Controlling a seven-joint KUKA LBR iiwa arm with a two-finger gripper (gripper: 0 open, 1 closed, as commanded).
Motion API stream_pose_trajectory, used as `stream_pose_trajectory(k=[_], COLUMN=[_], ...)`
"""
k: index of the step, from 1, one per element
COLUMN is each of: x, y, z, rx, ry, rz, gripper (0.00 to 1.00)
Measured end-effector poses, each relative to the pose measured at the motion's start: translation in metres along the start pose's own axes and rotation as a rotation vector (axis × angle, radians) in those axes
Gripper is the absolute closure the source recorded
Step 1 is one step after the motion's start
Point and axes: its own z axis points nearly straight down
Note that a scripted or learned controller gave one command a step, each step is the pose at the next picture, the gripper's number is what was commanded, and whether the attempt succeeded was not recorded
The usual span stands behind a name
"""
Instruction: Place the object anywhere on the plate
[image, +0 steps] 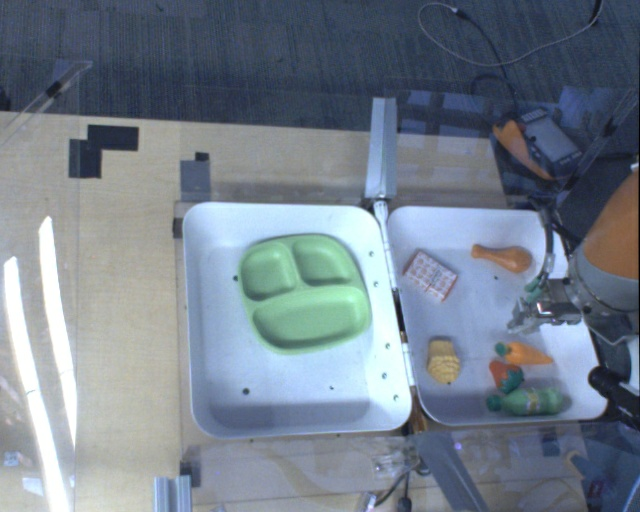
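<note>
- The tool (528, 312) hangs low over the right bin (470, 225), near its right wall, at the end of the grey arm (605, 290) that comes in from the right.
- I cannot tell how the tool stands; its tip is a small blur of metal, and nothing can be seen gripped in it.
- Just below the tool lies a toy carrot (526, 353), orange with a green top, flat on the bin floor and apart from the tool.
- Below the carrot, by the bin's lower right corner, lie a small red piece (498, 372) and a green bottle-like toy (530, 402) on its side, close together.
- Above and left of the tool lies an orange drumstick-shaped toy (503, 257), well clear of the tool.
- Farther left of the tool, a pink-and-white checked packet (431, 276) lies flat near the bin's left wall.
- Below the packet, a yellow corn cob (443, 361) stands near the same wall.
- The left bin (215, 380) sits touching the right bin along a metal divider.
- The green plate (303, 292), with three compartments, lies in the left bin, well apart from the tool; nothing rests on it.
- Both bins sit on the pale wooden table (90, 300).
</note>
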Motion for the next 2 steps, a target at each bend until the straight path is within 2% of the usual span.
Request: stream_pose_trajectory(k=[1,2], x=[-0.024,0.046], y=[-0.009,-0.004], z=[-0.022,-0.046], rx=[-0.002,-0.002], ry=[-0.003,-0.002], rz=[-0.247,-0.393], gripper=[1.0,1.0])
